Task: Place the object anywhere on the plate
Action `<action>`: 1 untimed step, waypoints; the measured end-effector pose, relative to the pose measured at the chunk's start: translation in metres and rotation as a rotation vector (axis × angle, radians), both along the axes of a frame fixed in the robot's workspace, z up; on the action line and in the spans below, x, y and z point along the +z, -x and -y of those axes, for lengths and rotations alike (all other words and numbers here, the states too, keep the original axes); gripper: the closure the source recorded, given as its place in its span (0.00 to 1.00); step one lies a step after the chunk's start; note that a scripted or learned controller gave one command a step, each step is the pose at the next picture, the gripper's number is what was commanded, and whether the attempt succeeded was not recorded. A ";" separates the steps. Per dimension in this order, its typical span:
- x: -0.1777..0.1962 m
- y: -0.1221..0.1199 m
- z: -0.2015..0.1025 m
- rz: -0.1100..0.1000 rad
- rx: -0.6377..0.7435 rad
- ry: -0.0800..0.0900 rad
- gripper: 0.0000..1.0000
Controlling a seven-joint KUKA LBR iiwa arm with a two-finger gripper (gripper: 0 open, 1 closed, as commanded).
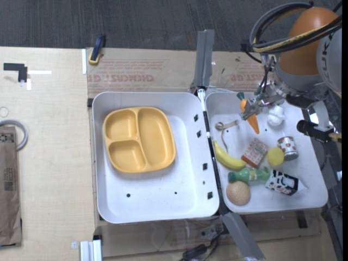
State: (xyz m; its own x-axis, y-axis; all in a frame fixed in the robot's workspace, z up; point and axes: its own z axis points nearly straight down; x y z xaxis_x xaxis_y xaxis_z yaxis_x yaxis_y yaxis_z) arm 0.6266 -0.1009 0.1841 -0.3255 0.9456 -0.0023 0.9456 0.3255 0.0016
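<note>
The yellow three-compartment plate point(140, 139) lies in the left bin point(163, 200), toward its back left. In the right bin point(310, 194) an orange carrot point(254, 124) with a green top sits tilted near the back, tip pointing toward the front. My gripper point(250, 110) reaches down from the right onto the carrot's upper half. Its grey fingers point(248, 113) are shut across the carrot, whose orange body shows above and below them. Whether the carrot rests on the bin floor or hangs just above it I cannot tell.
The right bin also holds a banana point(228, 157), a green bottle point(249, 175), a brown ball point(237, 193), a lemon point(275, 156), a small can point(286, 147), a red box point(254, 152), a white object point(275, 116) and a black-and-white item point(283, 183). A raised divider point(205, 140) separates the bins.
</note>
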 end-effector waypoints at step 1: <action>0.007 0.074 -0.062 -0.003 0.162 -0.001 1.00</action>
